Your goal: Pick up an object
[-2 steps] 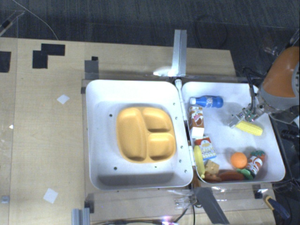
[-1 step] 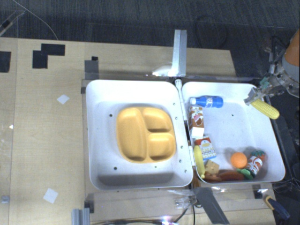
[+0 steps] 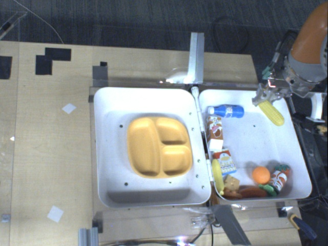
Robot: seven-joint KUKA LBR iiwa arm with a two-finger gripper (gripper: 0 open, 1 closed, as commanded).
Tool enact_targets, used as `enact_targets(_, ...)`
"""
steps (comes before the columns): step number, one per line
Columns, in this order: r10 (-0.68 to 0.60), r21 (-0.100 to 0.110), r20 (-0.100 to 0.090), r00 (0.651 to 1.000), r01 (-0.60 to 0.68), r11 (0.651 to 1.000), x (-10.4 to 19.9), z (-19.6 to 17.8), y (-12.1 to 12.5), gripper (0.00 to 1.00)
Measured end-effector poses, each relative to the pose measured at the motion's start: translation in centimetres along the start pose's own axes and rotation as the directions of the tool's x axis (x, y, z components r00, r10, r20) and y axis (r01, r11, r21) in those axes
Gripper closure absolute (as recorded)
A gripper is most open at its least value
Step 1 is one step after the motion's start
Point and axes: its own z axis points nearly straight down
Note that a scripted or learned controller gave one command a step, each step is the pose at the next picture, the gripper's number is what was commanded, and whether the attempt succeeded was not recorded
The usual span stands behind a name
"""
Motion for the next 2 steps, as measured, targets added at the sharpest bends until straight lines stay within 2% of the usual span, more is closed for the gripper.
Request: enact_targets(2,-0.017,-0.012,0.004,1.0,0.017,1.0,0.2,-2.5,0.4,1.0)
